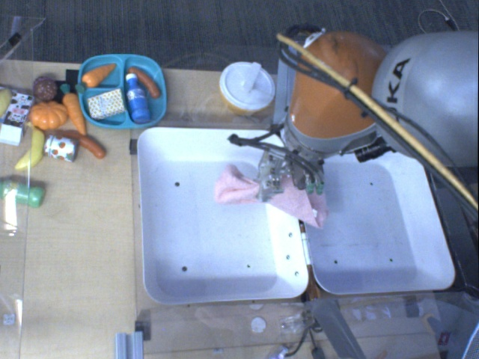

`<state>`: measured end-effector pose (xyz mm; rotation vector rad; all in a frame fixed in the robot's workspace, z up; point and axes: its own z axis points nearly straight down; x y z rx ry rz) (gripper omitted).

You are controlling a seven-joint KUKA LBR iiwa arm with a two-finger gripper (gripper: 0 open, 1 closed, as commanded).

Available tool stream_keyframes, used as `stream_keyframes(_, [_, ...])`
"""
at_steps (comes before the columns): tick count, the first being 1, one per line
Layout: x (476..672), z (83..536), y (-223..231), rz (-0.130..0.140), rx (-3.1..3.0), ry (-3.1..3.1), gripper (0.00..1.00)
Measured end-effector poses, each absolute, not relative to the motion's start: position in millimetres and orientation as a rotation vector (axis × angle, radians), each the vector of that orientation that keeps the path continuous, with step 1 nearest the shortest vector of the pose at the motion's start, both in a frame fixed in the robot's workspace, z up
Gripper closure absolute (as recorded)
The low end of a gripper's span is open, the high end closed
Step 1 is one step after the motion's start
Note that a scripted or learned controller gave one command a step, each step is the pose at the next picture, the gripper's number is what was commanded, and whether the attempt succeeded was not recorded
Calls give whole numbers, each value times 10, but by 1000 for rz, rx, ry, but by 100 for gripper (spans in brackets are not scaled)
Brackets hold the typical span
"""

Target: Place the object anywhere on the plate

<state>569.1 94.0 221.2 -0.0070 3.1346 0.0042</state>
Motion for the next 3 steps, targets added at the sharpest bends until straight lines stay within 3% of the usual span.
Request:
stream_keyframes(1, [5625, 2299, 1438, 5, -12, 3136, 100])
stream_keyframes(2, [5432, 2273, 1919, 4, -10, 3138, 100])
stream_keyframes(3, [5435, 2278, 1917, 5, -9, 3137, 0])
